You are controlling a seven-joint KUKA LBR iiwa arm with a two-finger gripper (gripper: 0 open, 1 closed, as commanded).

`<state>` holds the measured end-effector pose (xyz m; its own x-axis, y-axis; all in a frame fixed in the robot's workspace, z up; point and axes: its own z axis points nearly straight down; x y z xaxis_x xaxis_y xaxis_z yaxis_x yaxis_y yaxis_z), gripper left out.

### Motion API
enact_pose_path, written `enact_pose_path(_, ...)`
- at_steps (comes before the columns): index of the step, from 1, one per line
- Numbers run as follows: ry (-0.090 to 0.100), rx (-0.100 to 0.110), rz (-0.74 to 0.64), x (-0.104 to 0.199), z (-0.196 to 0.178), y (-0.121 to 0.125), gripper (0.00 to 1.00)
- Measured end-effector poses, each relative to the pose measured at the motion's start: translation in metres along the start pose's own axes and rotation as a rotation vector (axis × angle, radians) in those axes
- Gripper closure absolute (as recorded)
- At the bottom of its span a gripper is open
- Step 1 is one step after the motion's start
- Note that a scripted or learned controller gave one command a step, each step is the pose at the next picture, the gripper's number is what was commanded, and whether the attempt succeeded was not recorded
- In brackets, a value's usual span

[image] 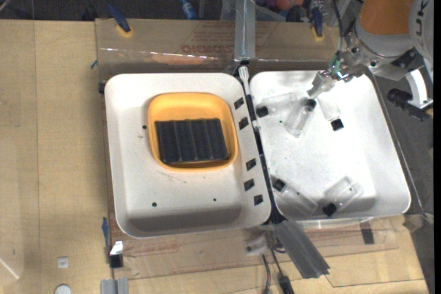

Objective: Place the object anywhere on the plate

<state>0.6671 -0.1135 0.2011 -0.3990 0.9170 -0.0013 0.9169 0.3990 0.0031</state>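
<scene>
Black ribbed rectangular block (191,141) sits on the orange plate (160,109), task apparently met; claw (322,84) over right bin (358,148), grip unclear.

Even, bright overhead light fills the bench (48,148). The right bin (358,148) is washed out to near-white glare, its detail faint. The plate (191,107) glows orange with soft shadow inside its rim. The floor behind is dim. Focus is slightly soft throughout.
</scene>
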Motion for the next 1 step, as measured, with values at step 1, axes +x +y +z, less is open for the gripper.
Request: enact_pose_path(1,0.003,0.004,-0.072,0.0086,0.023,0.003,1.0)
